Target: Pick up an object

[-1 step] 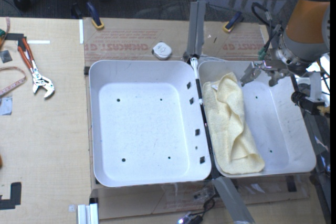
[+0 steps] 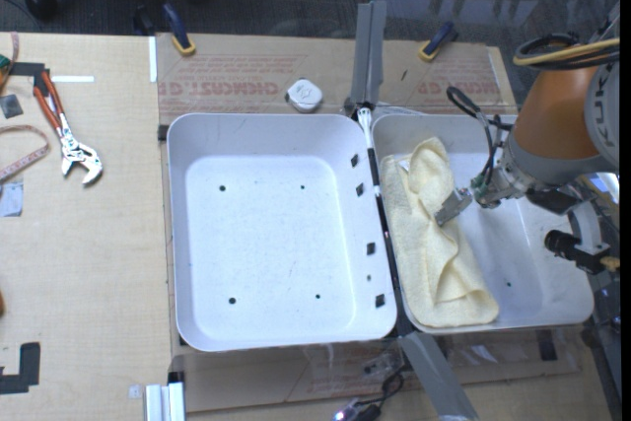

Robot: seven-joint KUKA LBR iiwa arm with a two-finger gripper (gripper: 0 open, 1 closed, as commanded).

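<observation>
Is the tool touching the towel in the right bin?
Cannot tell. In the camera view the tool overlaps the cream towel in the right bin, but the slanted angle shows neither contact nor gap plainly.

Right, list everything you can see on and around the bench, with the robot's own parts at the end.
bins: two, white, side by side on the bench; the other sits to the view's right
towel: one, pale yellow, crumpled along the left side of the right-hand bin
wrench: one, silver with orange handles, on the wooden surface at the far left
round disc: one, white, on the brown board behind the left-hand bin
clamps: two, blue and orange, at the back edge of the board; the second is further right
arm: one, grey with an orange band, reaching in from the right
end effector: one, dark, down at the towel
</observation>
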